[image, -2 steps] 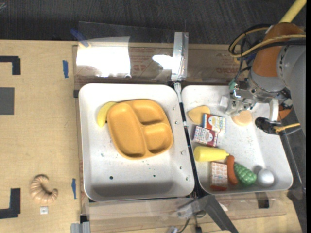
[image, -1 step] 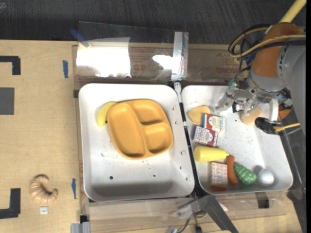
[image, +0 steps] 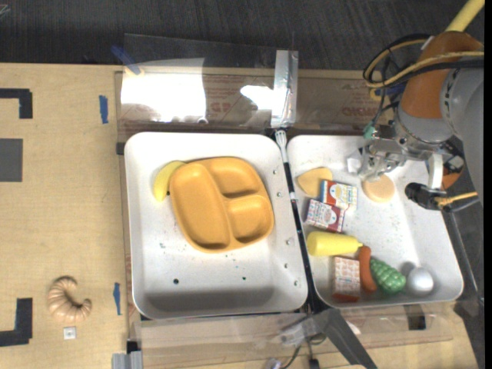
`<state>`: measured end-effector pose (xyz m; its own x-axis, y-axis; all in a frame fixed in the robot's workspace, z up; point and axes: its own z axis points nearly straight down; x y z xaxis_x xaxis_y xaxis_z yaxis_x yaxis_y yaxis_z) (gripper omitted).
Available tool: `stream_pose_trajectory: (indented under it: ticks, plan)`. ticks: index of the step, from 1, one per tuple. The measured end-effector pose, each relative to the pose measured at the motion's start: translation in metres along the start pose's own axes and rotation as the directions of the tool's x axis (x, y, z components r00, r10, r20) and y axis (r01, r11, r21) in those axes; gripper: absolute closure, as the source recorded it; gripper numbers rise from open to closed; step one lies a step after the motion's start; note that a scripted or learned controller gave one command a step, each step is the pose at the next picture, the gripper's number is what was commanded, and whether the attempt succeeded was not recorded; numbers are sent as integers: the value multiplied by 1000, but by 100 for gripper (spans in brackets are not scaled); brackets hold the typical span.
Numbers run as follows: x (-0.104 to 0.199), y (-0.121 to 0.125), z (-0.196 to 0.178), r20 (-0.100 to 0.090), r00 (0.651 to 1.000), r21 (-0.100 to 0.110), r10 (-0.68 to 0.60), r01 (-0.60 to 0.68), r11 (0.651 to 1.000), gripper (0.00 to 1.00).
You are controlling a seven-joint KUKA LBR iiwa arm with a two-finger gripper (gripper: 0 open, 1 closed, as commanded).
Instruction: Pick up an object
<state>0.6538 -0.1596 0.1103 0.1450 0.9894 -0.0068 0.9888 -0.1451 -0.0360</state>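
Hanging over the far side of the right bin (image: pixel 450 241), my gripper (image: pixel 378 166) sits just above a pale round disc (image: pixel 378 188); whether my jaws are open or shut I cannot tell. Near me lie a small carton (image: pixel 332 204), a yellow block (image: pixel 332 244) and a carrot (image: pixel 378 275). An orange tray (image: pixel 221 202) fills the left bin (image: pixel 146 229).

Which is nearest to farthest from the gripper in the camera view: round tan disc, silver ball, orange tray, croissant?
From the gripper:
1. Round tan disc, just below it in the right bin.
2. Silver ball, right bin's near corner.
3. Orange tray, in the left bin.
4. Croissant, on the bench, far left.
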Motion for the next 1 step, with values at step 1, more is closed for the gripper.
stream_pose_trajectory:
  ticks: [1]
  plan:
    - [0,0,0,0,1000,1,0,0,1000,0]
